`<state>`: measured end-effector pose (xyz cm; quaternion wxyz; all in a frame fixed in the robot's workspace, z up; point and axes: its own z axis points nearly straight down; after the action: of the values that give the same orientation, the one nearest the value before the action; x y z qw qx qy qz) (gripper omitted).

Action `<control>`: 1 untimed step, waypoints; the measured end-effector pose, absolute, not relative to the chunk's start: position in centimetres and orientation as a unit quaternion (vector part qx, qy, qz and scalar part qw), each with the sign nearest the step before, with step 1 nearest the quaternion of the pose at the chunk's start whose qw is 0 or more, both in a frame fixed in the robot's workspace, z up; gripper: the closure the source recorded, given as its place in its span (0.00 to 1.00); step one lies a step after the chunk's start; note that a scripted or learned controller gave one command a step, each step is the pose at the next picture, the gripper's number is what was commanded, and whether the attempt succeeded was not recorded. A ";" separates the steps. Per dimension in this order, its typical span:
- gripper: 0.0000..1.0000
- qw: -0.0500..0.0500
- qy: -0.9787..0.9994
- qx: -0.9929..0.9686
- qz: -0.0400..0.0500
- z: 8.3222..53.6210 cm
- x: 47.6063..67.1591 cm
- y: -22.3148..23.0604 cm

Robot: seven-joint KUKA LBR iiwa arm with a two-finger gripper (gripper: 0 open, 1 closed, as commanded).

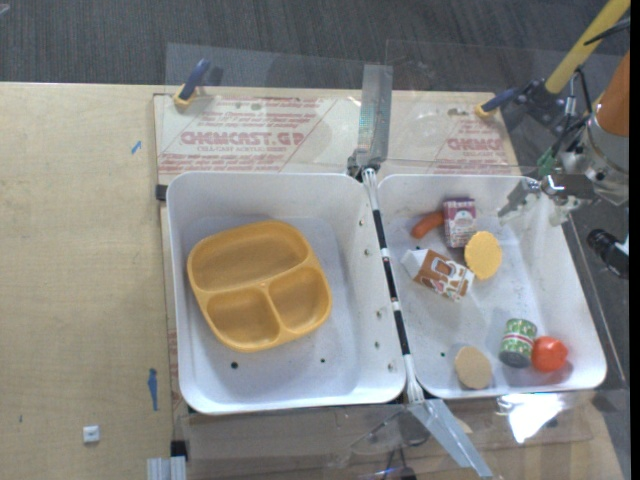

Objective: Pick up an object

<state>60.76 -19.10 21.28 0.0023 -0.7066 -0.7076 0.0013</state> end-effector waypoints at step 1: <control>0.00 0.001 -0.767 -0.642 0.001 9.5 65.2 -11.0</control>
<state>65.21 -10.99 9.47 0.0012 -0.6419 -0.7668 0.0006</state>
